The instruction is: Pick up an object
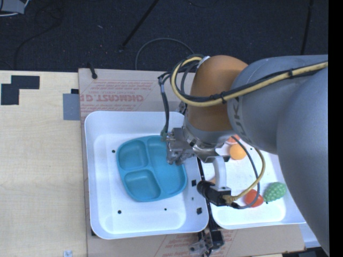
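Even, fairly bright light falls from above on the table (37, 165), and the pale wood reads flat and slightly washed out. The left white bin (102, 143) is the brightest area; its floor comes close to overexposed, though the rim edges remain distinguishable. The blue divided tray (147, 173) casts only a thin, soft shadow on its lower edge, so the light is diffuse. A broad sheen lies on the arm's orange band (217, 98) and a duller one on the grey arm (292, 127). The floor (80, 31) beyond the table is dark and grainy. The whole frame is soft, with low resolution and blurred printed lettering on the cardboard (120, 95).
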`<state>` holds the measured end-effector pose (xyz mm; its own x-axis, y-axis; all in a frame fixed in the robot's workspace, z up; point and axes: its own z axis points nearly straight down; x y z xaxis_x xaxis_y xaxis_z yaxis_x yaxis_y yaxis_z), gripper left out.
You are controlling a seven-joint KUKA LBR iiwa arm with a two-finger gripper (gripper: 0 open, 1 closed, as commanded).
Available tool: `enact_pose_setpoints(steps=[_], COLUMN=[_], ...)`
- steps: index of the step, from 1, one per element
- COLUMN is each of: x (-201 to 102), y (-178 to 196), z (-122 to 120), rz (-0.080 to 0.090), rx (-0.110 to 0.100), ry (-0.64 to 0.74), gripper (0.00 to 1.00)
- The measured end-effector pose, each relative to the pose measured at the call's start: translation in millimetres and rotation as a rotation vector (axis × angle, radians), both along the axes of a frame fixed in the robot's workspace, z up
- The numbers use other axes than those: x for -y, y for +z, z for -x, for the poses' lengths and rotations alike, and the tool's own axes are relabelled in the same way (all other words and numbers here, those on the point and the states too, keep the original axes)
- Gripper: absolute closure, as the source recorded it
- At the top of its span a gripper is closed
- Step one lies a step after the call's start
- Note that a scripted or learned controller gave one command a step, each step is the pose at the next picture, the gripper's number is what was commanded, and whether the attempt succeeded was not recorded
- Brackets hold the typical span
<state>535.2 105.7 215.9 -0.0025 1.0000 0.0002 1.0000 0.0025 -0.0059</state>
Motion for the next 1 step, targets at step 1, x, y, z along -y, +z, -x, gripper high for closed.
enact_pose_setpoints(steps=[1], x=[0.7], y=[0.2], z=[-0.4], rz=[0.001], rx=[0.001], ry=[-0.001], gripper=[0.0])
